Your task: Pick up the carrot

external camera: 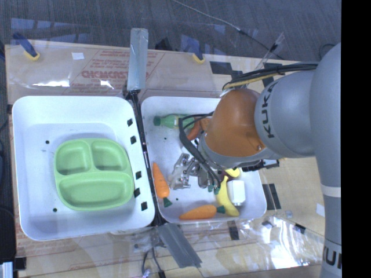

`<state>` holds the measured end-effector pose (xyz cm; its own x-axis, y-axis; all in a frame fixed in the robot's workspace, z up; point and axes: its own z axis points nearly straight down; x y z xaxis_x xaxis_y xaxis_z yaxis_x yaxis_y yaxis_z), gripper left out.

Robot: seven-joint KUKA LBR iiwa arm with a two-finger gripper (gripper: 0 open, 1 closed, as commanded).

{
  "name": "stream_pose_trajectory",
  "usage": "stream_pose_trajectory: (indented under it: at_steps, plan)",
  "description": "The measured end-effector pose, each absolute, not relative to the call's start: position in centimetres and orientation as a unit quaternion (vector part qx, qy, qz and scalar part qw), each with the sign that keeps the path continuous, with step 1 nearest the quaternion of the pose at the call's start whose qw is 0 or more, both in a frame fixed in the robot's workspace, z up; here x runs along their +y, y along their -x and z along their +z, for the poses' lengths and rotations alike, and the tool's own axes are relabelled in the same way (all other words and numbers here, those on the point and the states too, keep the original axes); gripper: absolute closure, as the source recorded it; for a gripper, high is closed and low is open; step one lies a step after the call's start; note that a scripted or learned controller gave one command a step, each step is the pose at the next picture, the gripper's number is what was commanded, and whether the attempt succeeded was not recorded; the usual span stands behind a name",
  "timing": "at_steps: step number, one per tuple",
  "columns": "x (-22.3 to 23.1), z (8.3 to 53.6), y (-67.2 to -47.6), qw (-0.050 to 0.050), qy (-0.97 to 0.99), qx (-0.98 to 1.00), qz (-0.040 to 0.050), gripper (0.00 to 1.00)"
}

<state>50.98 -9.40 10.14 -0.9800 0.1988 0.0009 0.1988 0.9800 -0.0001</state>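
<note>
Two white bins lie side by side below you, so let's sweep from the left. Far left of the jaws, across the divider, the left bin [23,155] holds a green divided plate [93,174] lying flat on the bin floor, with three compartments.

Now cross into the right bin [152,106], where the gripper is working. The first carrot [160,181] lies just left of the jaws, tight along the bin's left wall. Its orange body runs up and down the view, with the green tip at the lower end. It is close beside the jaws, but nothing shows it between them.

Up from the jaws, toward the far wall, a green bottle [168,120] lies on its side. The gripper [184,174] itself hangs under the orange band, low over the bin floor. You cannot tell from this angle how far the jaws are open, and you can see nothing held in them.

Below the jaws, by the near wall, the second carrot [197,213] lies crosswise, apart from them. Its right end reaches the yellow banana [223,200], which sits below and right of the jaws. A small white block [236,191] rests against the banana's right side.
</note>
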Motion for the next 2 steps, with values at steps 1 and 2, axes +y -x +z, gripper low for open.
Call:
stream_pose_trajectory:
  at_steps: [1,2]
  plan:
    - [-11.85,9.12,-47.64,0.002,0.240,-0.971,-0.0004,1.00]
    - [-11.82,9.14,-47.65,0.002,0.240,-0.971,-0.0005,0.00]
